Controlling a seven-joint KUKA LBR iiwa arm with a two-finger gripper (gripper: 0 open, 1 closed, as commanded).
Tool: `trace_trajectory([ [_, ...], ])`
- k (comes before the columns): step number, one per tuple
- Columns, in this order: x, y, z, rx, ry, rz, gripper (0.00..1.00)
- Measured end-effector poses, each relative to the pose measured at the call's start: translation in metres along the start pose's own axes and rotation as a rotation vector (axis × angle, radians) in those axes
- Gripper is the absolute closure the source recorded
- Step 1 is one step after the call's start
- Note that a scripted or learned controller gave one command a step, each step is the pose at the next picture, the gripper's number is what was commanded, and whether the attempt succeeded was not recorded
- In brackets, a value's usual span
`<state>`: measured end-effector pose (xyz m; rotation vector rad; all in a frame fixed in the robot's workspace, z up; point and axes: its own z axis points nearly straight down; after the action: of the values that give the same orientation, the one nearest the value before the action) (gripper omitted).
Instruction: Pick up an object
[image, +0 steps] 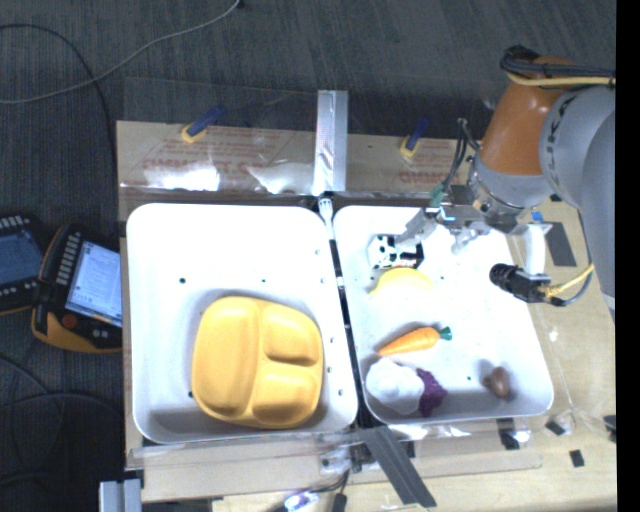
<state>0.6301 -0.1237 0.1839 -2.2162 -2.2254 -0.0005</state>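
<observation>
**Arm over the right bin, objects spread below**

The landmark here is the metal divider (331, 140) that stands between the two white bins at their far edge.

To the right of the divider lies the right bin (520, 340). The grey arm (590, 130) with its orange band (515, 125) reaches in over the bin's far right corner. The tool (440, 225) hangs just right of the divider's near end, above the far part of that bin. Whether its jaws are open or closed cannot be told; the parts blur together against the white floor, and nothing is clearly seen between them.

Just below the tool, near the divider line, sits a small black-and-white toy (384, 250), touching or overlapping a pale yellow round object (402, 280). Further toward the near edge, a carrot (410, 340) with a green tip lies at a slant. Nearer still, a white lump (392, 385) rests against a purple piece (430, 390). A small brown object (497, 380) sits apart, toward the bin's near right corner. All of these rest on the bin floor.

To the left of the divider, the left bin (180, 250) holds a large yellow moulded object (258, 360) in its near half.

Further left, off the surface (220, 160), an orange-edged handheld screen unit (85, 290) lies on the dark floor.
</observation>
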Motion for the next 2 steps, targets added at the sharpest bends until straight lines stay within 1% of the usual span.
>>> trace_trajectory([
  [1,0.016,-0.002,0.094,-0.009,-0.004,-0.136,0.0],
  [2,0.017,0.0,0.082,-0.015,-0.002,-0.135,1.0],
])
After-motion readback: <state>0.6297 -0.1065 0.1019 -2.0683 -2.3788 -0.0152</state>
